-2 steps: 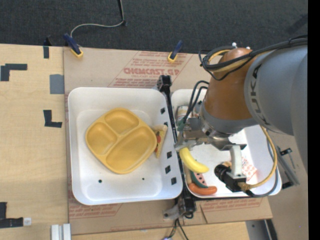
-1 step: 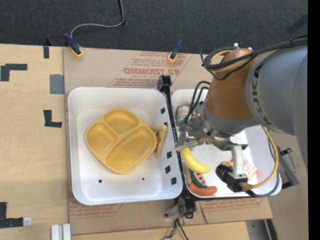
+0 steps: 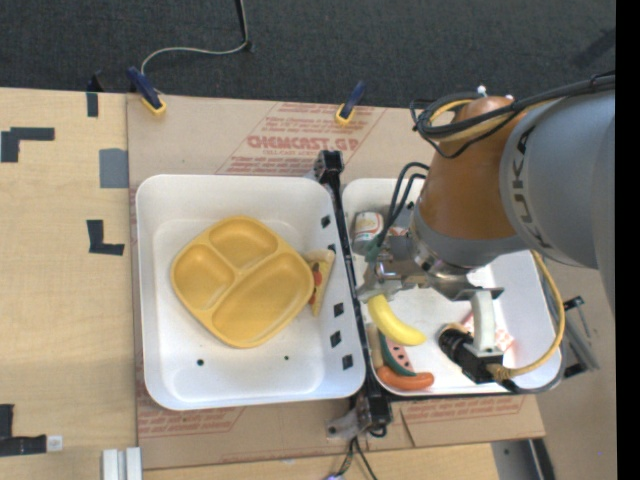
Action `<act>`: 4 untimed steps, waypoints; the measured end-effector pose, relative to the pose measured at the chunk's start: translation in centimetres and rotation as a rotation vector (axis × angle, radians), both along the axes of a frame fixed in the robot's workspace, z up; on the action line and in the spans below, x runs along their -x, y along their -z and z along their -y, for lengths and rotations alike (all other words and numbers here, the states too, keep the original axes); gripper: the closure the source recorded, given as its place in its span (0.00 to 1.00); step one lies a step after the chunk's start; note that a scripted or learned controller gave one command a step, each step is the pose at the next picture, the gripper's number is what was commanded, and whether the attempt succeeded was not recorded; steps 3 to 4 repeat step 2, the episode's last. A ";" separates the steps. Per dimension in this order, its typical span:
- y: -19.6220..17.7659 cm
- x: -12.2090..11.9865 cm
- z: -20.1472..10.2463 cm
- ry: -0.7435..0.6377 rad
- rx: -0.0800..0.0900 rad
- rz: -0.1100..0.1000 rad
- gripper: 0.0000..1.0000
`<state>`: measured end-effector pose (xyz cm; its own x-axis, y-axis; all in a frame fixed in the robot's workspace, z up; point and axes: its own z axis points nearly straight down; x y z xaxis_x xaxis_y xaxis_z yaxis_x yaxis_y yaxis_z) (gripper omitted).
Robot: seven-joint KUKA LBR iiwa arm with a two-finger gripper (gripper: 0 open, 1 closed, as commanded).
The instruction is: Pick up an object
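Lying nearest, against the front wall of the right bin (image 3: 522, 273), is an orange-red sausage-shaped item (image 3: 408, 378). Just behind it a banana (image 3: 395, 324) is resting on the bin floor, close to the wall shared with the left bin (image 3: 240, 378). The end effector (image 3: 385, 271) is hanging over the banana's far end. Contact cannot be told, nor whether it is open, closed or holding anything. A yellow divided plate (image 3: 242, 280) is sitting in the left bin. Farthest, two clamps (image 3: 147, 88) are gripping cardboard (image 3: 250, 148) on the surface (image 3: 50, 268).
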<state>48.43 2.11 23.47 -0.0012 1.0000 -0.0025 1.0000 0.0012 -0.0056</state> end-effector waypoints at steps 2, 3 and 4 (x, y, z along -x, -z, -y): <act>-0.2 -0.1 -1.6 -0.002 -0.002 -0.001 1.00; -0.2 -0.1 -1.6 -0.002 -0.002 -0.001 1.00; -0.2 -0.1 -1.6 -0.002 -0.002 -0.001 1.00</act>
